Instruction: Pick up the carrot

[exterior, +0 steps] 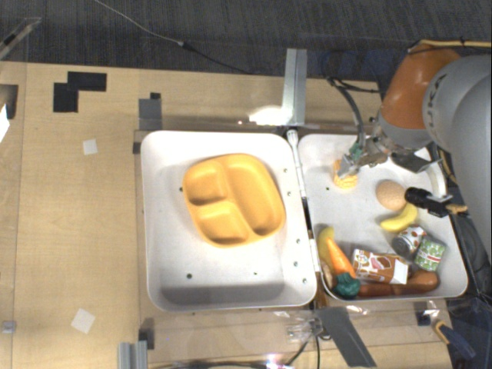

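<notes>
The carrot is orange with a dark green top and lies against the left wall of the right bin, near its front left corner. A yellow piece of food touches its far end. My gripper hangs over the back left part of that same bin, well behind the carrot. Its tip is just above a small yellow-orange item.
The right bin also holds a tan egg-shaped item, a banana, two small cans, a brown carton and a sausage. The left bin holds a yellow divided plate.
</notes>
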